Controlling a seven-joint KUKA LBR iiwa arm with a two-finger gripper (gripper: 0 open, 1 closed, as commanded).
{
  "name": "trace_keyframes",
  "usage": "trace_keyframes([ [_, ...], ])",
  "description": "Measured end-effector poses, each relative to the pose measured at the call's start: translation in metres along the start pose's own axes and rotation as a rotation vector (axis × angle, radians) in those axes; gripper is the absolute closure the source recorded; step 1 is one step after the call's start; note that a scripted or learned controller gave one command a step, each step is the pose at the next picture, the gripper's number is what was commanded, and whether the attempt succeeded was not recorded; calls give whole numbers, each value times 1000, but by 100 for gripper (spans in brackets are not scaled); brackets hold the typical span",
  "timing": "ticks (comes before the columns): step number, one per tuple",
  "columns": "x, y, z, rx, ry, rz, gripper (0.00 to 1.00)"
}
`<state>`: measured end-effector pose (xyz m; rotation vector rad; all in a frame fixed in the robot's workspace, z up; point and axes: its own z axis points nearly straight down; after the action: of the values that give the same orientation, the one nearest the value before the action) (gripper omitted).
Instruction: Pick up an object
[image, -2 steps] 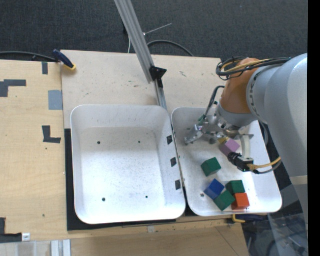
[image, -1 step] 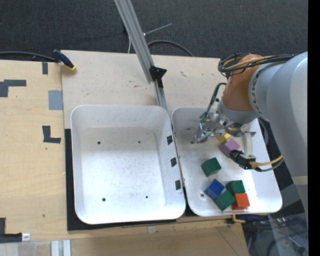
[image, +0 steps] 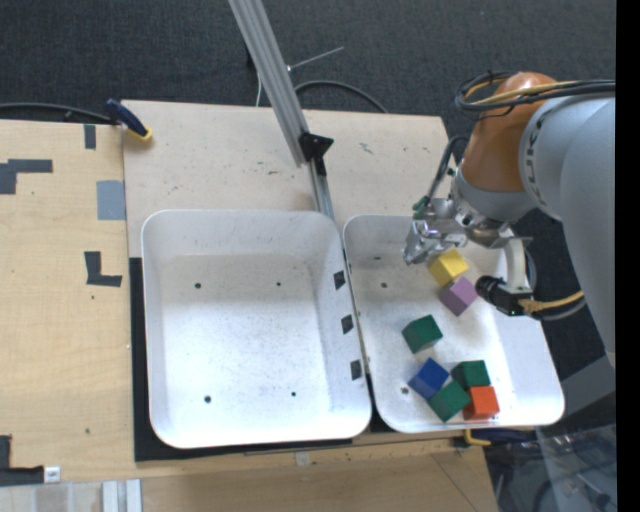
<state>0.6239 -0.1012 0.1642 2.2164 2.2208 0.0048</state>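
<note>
Two shallow white bins sat side by side on the worktop (image: 220, 170), which looked like pale plywood with scuffs and grey tape patches. The left bin (image: 160, 300) had a speckled, dull plastic floor with a few dark dots and rounded corners. The right bin (image: 385, 250) held seven small blocks. A yellow block (image: 449, 266) lay near the bin's far end, with a lilac block (image: 461, 296) touching or just beside it on the near side. A dark green block (image: 422, 333) sat alone near the middle. At the near end four blocks clustered together: a blue block (image: 429, 378), a green block (image: 449, 401) in front of it, another green block (image: 471, 373) to the right, and an orange block (image: 483, 402) by the bin's right wall. All looked like matte cubes with soft edges.

The end effector (image: 425, 243) hung low over the far part of the right bin, just beside the yellow block on its left; whether its metal tips were spread or pressed together could not be told, and no block showed between them. The arm (image: 560, 150) was smooth grey with a glossy orange band. A slanted aluminium rail (image: 275, 75) crossed the worktop toward the bins.
</note>
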Motion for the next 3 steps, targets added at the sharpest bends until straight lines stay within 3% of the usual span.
trace_keyframes([
  [1,9,5,-48,0,0,0,100],
  [2,9,6,-70,3,1,1,100],
  [3,60,-3,-79,6,3,-4,100],
])
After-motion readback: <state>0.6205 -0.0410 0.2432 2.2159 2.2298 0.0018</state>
